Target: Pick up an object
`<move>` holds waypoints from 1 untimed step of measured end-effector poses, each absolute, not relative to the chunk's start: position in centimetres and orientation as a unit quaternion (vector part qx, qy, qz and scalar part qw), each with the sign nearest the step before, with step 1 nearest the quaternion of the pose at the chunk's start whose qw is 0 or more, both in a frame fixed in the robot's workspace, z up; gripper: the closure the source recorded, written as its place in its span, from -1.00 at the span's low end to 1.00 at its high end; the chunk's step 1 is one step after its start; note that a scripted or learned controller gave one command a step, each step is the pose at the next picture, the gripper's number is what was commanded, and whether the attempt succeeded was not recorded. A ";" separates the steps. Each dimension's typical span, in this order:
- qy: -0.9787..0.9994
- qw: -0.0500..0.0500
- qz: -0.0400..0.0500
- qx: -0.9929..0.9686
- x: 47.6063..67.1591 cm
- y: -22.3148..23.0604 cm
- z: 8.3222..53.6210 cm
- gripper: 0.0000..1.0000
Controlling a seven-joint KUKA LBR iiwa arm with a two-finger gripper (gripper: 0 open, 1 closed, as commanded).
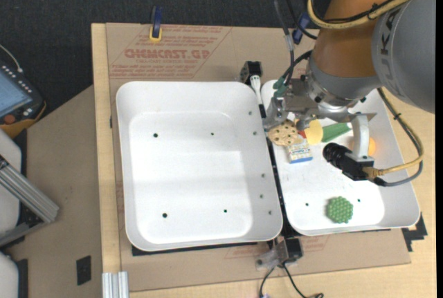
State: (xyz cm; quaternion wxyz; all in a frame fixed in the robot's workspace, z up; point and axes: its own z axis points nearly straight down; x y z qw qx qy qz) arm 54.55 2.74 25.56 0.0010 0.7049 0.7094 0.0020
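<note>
My gripper hangs low over the upper left part of the right bin, under the arm's orange band. Just below it lie a tan round disc with holes and a small blue and white box. A yellow piece and a green piece lie right of the disc, partly covered by the wrist. A green knobbly ball rests alone near the bin's front. An orange bit peeks out at the right behind the bracket.
The left bin sits beside the right one, their walls touching along the middle. A cardboard sheet lies under both bins, with a blue clamp at its far edge.
</note>
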 end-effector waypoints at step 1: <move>0.710 0.000 0.002 0.704 52.6 9.2 26.8 1.00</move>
